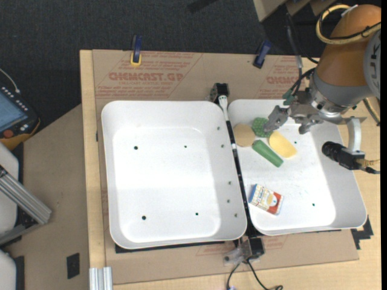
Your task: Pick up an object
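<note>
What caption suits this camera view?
Gripper poised above a yellow object among clustered items in the right bin.

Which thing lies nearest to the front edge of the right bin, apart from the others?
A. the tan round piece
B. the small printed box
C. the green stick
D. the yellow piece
B: the small printed box lies alone toward the front of the right bin, while the yellow piece, green stick and tan round piece cluster farther back.
</note>
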Controlling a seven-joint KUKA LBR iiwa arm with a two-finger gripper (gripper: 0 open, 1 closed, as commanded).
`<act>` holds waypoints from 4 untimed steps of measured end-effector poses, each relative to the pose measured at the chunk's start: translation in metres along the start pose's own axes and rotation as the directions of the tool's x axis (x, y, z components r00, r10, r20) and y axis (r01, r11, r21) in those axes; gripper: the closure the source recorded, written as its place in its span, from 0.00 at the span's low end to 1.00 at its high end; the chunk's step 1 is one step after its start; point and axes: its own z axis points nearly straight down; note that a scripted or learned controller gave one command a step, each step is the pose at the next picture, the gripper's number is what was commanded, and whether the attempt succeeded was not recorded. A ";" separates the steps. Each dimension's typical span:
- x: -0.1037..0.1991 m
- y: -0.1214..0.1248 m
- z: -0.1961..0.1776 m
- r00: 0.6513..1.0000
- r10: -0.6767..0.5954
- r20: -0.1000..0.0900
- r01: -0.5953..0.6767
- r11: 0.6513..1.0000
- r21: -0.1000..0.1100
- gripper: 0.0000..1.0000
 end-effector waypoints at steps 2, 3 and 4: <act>-0.019 -0.024 0.114 1.000 0.002 0.001 -0.002 1.000 -0.003 1.00; 0.033 -0.080 0.020 1.000 -0.004 -0.003 0.004 1.000 -0.005 1.00; 0.097 -0.062 0.025 1.000 -0.007 -0.003 0.007 1.000 -0.001 1.00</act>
